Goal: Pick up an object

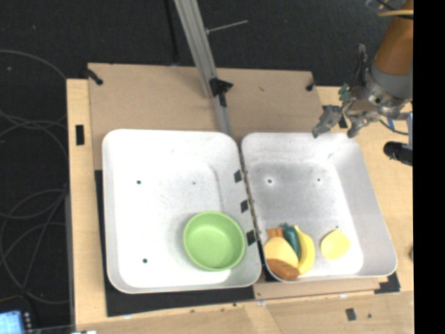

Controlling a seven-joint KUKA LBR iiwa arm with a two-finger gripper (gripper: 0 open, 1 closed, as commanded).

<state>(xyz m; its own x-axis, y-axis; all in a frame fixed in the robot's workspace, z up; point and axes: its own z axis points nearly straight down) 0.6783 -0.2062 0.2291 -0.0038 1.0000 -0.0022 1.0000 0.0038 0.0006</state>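
I see the gripper [337,122] hovering at the far right bin's [361,186] back rim, jaws spread and carrying nothing. The pickable pieces, a yellow lemon [335,244] and a banana cluster [290,250], sit bunched at the near edge; the green bowl [214,240] lies in the left bin [139,165].

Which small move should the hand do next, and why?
Probably move the hand from the right bin's far corner toward the yellow object near the front. It lies apart from the pile, and the hand holds nothing.
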